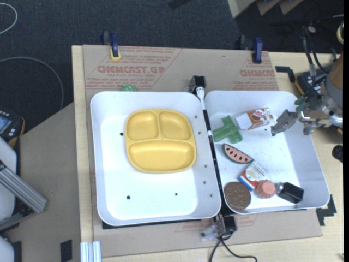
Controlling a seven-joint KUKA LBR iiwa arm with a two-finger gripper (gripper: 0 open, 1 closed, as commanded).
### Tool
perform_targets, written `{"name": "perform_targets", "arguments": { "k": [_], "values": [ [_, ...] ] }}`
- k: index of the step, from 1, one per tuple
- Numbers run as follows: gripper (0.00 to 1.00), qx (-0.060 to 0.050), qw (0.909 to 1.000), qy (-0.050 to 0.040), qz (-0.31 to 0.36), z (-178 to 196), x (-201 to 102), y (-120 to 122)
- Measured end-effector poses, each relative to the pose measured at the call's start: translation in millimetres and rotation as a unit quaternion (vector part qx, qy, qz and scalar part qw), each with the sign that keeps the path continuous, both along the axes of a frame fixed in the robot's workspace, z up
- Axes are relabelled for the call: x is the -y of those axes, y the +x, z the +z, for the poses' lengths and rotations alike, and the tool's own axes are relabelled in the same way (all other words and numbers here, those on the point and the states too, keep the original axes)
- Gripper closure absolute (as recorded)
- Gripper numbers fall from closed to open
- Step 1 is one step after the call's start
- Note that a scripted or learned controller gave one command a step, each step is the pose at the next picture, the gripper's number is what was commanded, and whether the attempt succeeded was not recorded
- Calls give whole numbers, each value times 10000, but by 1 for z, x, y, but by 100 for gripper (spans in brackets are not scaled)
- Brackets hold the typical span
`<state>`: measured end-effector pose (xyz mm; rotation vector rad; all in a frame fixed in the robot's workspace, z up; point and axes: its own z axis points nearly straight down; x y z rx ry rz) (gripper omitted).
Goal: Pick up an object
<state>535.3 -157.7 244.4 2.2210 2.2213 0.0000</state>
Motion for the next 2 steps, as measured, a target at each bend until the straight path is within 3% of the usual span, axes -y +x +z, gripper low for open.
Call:
{"name": "perform_targets", "arguments": {
  "k": [1, 2],
  "values": [
    [0, -30, 10000, 12, 6, 44, -74, -58],
    [100, 0, 10000, 4, 3, 54, -73, -55]
  ]
}}
